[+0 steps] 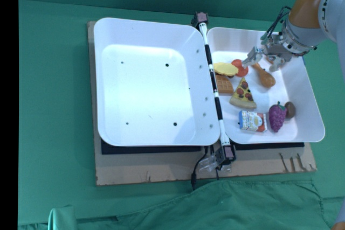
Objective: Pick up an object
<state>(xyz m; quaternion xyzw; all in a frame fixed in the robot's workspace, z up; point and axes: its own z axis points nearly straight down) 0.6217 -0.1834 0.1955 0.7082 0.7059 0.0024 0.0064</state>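
My gripper [264, 62] hangs over the back of the right bin [307, 89], its fingers spread apart with nothing between them. Just below it lies a brown chicken drumstick [263, 75], and to its left a red tomato piece [239, 67]. Further left sit a yellow taco-like piece [225, 68] and a brown waffle [223, 84]. A pizza slice [243, 93] lies in the bin's middle. Toward the front are a small juice carton [252, 121], a purple bunch of grapes [277, 116] and a small brown round piece [290, 110].
The left bin [148, 83] stands beside the right one, divided by a black-and-white rail [212, 81]. Both rest on a cardboard sheet [151, 172] over green cloth. A small clamp with cable [218, 159] sits at the rail's front end.
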